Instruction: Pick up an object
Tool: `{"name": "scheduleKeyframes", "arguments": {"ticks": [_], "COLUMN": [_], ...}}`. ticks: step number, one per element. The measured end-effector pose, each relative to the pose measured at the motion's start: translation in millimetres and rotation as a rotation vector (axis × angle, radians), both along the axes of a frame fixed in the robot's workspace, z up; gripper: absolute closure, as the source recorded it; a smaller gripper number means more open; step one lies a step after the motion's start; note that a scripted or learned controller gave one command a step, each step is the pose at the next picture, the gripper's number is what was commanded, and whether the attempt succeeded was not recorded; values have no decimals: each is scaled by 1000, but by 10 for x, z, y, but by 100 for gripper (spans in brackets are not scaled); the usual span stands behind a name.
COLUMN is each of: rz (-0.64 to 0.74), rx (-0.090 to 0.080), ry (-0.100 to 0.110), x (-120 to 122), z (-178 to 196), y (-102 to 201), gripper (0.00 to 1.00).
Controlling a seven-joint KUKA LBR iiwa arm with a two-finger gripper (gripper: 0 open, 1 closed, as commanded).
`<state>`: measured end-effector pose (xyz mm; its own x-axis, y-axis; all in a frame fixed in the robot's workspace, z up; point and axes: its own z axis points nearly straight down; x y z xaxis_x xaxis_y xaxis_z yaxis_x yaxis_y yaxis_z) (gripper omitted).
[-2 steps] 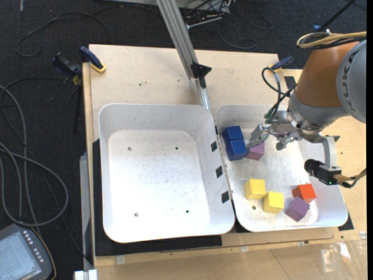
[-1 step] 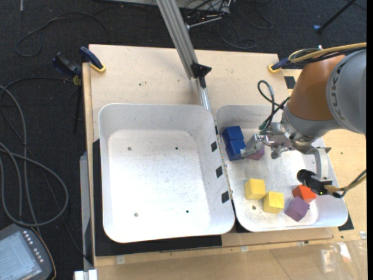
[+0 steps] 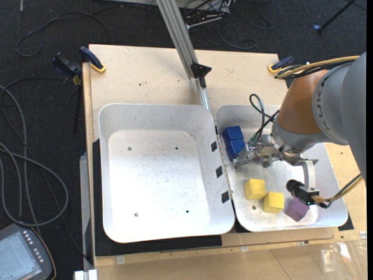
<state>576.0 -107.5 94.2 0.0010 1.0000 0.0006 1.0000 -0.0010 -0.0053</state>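
The right bin (image 3: 326, 156) holds a blue block (image 3: 233, 140) near its left wall. Toward its front lie two yellow blocks (image 3: 254, 189) (image 3: 274, 202) and a purple block (image 3: 296, 209). My gripper (image 3: 255, 154) hangs low over the right bin, just right of the blue block and above the nearer yellow block. The grey arm with its orange band (image 3: 300, 107) covers the bin's back right part. Nothing is visibly held.
The left bin (image 3: 111, 156) sits beside the right one, sharing a raised middle wall. A slanted metal pole (image 3: 178, 31) comes down to the back of the bins. Clamps (image 3: 93, 60) grip the bench corners. Cables lie on the dark floor.
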Motion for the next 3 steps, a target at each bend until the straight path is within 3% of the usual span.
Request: {"name": "scheduleKeyframes", "arguments": {"ticks": [1, 3], "rz": [-1, 4], "rx": [-1, -2], "ry": [-6, -12], "x": [13, 125], "z": [134, 1232], "y": [-7, 43], "gripper": [100, 100]}}
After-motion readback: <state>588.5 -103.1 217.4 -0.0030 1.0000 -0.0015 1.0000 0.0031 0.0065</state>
